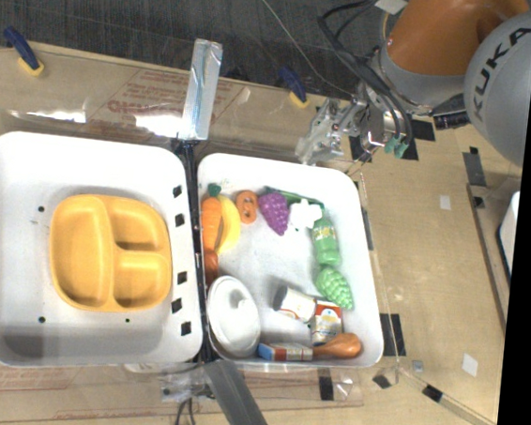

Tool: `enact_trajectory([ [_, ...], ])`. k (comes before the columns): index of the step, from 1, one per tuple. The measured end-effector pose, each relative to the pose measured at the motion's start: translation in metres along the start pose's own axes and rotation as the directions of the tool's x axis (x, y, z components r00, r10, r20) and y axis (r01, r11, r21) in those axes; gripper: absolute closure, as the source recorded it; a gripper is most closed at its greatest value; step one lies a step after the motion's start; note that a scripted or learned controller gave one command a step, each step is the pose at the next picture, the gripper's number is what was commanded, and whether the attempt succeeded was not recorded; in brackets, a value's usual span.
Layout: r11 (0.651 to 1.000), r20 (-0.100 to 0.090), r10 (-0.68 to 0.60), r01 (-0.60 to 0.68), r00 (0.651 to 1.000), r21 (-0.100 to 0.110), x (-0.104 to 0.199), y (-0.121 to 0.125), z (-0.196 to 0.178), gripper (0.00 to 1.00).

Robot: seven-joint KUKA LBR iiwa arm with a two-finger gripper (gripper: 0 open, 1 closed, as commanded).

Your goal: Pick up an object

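Looking at where the gripper point(335, 134) sits, it's hovering just past the far rim of the right bin point(363, 228), so all the toy food lies toward the camera from it. Can't honestly tell how it's set, and nothing's visibly in it. Closest grabs look like the purple grapes point(274, 210) and the green bottle point(326, 243), whose long axis runs roughly away from the arm, near-to-far. The yellow divided tray point(111, 249) over in the left bin point(25, 163) is well apart, so probably not the pick
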State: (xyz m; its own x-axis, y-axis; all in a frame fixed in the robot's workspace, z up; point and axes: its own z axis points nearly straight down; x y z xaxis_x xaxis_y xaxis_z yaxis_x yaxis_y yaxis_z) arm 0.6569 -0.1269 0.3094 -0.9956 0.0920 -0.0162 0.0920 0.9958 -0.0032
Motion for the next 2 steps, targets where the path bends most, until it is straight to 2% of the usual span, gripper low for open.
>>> enact_trajectory([
  [2, 1.0, 0.01, -0.007, 0.007, 1.0, 0.002, -0.003, 0.001, -0.023, 1.0],
])
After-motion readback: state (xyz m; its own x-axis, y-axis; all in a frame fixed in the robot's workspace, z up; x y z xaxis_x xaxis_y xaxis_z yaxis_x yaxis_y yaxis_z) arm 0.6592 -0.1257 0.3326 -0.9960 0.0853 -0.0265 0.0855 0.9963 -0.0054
